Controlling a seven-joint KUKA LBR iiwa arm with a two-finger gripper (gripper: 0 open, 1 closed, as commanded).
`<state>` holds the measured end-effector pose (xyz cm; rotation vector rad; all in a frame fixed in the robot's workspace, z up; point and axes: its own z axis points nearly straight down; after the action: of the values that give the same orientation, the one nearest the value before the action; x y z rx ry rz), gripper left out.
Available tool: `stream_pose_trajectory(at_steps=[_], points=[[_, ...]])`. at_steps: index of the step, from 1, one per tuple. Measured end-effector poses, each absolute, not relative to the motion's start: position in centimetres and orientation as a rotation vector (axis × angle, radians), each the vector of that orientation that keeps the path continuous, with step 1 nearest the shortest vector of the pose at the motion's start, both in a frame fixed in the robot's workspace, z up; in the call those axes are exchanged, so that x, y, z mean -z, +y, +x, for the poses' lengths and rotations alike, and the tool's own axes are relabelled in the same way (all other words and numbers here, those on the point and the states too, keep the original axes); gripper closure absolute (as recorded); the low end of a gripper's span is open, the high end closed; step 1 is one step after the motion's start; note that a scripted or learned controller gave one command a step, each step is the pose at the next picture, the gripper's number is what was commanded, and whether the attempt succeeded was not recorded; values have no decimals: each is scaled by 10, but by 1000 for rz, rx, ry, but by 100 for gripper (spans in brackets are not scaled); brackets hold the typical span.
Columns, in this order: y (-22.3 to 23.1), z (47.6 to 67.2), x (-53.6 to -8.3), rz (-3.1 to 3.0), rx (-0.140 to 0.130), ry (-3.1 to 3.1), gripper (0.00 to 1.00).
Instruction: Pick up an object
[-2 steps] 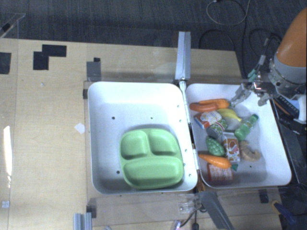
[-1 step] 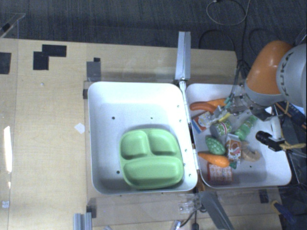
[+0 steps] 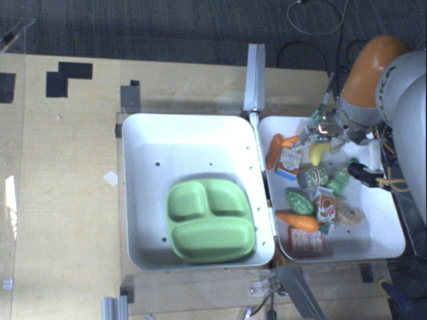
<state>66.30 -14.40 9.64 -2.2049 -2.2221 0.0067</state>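
Observation:
My gripper (image 3: pixel 323 133) hangs low over the far end of the right bin (image 3: pixel 393 240), just above a yellow item (image 3: pixel 319 154) and beside a white and orange packet (image 3: pixel 288 161). The grey arm with its orange band (image 3: pixel 372 72) comes in from the upper right. Several toy foods lie close together in this bin: an orange sausage shape (image 3: pixel 273 150), a small can (image 3: pixel 312 177), a green leafy piece (image 3: pixel 299 201), a carrot (image 3: pixel 297 221), a red box (image 3: pixel 305 243), a red and white sachet (image 3: pixel 326 207) and a tan ring (image 3: pixel 349 214).
In the left bin (image 3: pixel 153 145) lies a green three-compartment tray (image 3: pixel 210 219), toward the near right corner. A metal divider post (image 3: pixel 255 79) stands between the bins at the back. Black cables (image 3: pixel 377 177) trail along the right bin's right side.

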Motion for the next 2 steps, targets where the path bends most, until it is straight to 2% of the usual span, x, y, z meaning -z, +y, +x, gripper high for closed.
stream_pose_trajectory(at_steps=[1,2], points=[[-147,661,-106,-2203,-19,-2224,100],[-175,663,-96,-2040,-17,-2343,100]])
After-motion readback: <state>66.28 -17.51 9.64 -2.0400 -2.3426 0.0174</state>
